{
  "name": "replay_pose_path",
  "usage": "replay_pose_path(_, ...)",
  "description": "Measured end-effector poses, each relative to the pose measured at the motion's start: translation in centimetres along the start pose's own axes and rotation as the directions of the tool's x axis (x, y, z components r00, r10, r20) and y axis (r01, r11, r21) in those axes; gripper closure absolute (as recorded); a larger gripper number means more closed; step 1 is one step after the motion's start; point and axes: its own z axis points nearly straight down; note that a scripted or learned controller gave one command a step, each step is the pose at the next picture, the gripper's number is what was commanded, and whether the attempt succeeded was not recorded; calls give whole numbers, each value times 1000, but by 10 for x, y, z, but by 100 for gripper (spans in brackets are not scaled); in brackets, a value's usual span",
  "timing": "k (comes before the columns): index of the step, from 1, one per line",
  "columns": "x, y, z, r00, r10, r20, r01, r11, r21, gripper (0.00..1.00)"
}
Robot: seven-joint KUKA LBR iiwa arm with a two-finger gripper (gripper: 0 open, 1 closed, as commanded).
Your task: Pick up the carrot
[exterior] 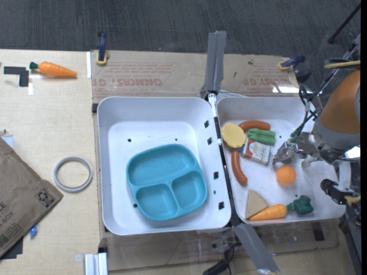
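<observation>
An orange carrot (268, 212) with a green top lies near the front edge of the right bin (287, 114), pointing left. My gripper (288, 152) hangs over the right side of that bin, just above an orange ball (285, 176) and well behind the carrot. It is apart from the carrot. A second carrot (53, 69) lies on the bench at the far left, outside both bins.
The right bin also holds a broccoli (302, 205), a cheese wedge (255, 201), two sausages (238, 168), a yellow chip (233, 135), a juice box (258, 151) and a green pepper (261, 135). A blue divided plate (166, 181) sits in the left bin (114, 153). A tape ring (73, 173) lies on the bench.
</observation>
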Motion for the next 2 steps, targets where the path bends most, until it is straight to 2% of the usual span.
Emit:
replay_pose_path(1, -18, 26, 1, 994, -109, -9, 109, 994, 3, 0)
replay_pose_path(2, -23, -37, 0, 955, -297, -1, 297, 955, 0, 0)
